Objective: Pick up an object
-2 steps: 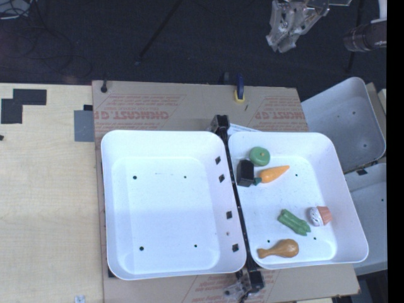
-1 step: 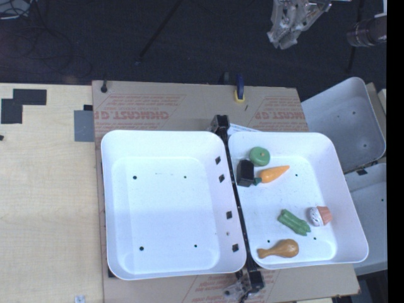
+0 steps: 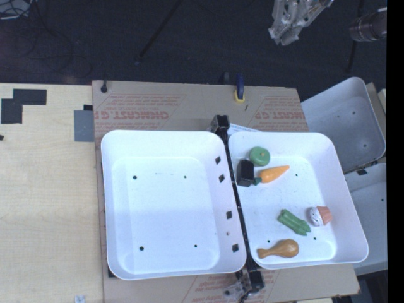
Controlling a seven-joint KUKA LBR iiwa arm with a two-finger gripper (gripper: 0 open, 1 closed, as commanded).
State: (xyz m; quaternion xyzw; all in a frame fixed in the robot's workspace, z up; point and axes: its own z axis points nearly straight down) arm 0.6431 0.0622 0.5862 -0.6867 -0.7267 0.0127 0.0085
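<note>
Overhead, the gripper (image 3: 291, 25) is hanging high above the bench at the top of the view, well apart from both bins, with nothing between its fingers; whether they are spread or pressed together I cannot tell from this angle. Down on the bench, the right bin (image 3: 341, 169) is holding all the objects. A green round piece (image 3: 259, 156) is sitting near the bin's far edge, and just beside it an orange carrot (image 3: 275, 174) is lying at a slant, its leafy end touching a small black block (image 3: 244, 172) by the divider. Nearer the front, a green pepper-like toy (image 3: 293, 222) is lying close to a small white and orange piece (image 3: 320, 216), and a tan drumstick (image 3: 279, 250) is resting near the front wall. The left bin (image 3: 113, 188) is sitting alongside, on brown cardboard (image 3: 177, 106).
</note>
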